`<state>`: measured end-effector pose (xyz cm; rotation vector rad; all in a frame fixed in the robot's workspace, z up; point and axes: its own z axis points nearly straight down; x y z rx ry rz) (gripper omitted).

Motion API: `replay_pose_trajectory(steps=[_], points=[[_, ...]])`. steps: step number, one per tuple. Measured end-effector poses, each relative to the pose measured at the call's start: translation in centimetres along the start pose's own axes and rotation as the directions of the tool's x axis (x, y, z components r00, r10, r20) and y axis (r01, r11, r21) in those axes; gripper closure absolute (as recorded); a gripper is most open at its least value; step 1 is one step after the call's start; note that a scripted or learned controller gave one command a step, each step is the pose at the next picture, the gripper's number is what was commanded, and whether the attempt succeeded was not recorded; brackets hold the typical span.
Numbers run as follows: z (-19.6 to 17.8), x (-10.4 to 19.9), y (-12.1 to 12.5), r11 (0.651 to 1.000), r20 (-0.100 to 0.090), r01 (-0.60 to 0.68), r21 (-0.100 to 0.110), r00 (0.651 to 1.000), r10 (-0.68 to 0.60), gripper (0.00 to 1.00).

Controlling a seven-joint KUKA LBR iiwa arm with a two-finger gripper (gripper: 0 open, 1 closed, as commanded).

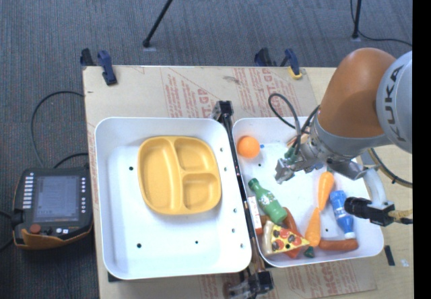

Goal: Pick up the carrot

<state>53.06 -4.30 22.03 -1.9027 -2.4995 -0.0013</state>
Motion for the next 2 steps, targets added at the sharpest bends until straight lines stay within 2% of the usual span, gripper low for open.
replay_pose_trajectory(steps=[1, 2], points=[[-5.2, -8.4, -4.9, 0.977, 0.001, 0.215, 0.000, 0.977, -0.215, 1.00], [11.8, -7.3, -7.8, 0.997, -0.002, 0.082, 0.004, 0.997, -0.082, 1.00]])
